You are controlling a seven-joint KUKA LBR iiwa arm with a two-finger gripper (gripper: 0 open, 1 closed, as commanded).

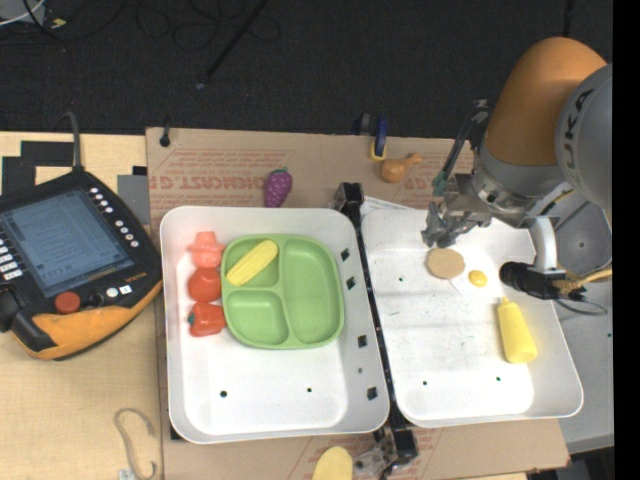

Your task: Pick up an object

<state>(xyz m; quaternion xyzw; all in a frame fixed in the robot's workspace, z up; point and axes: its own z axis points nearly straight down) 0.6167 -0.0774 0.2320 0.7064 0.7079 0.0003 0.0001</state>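
Looking down from the fixed camera, I find my gripper [440, 230] at the far side of the right bin [470, 368], close to the wall it shares with the left bin [260, 408]. Whether it is open or closed I cannot tell from this angle; the tool reads as a dark cluster below my orange-banded wrist. Just in front of it, on the bin floor, lies a tan disc [446, 263], flat and round. It is so close to the tool that I cannot say if the two touch. Just beside the disc, toward my arm, sits a small yellow blob [478, 278] on a pale patch. Nearer the camera and well apart from the disc, a yellow bottle [517, 331] lies on its side.

A green plate [305, 298] with three compartments rests in the left bin. A yellow corn cob [250, 260] lies tilted in its far-left compartment. Along the plate's left edge, on the bin floor, a pink piece [205, 248] and two red pieces [203, 286] form a column.

Behind the bins, on the cardboard, lie a purple bunch of grapes [278, 186] and a tan toy [400, 166]. A teach pendant [70, 258] sits on the bench, left of both bins.
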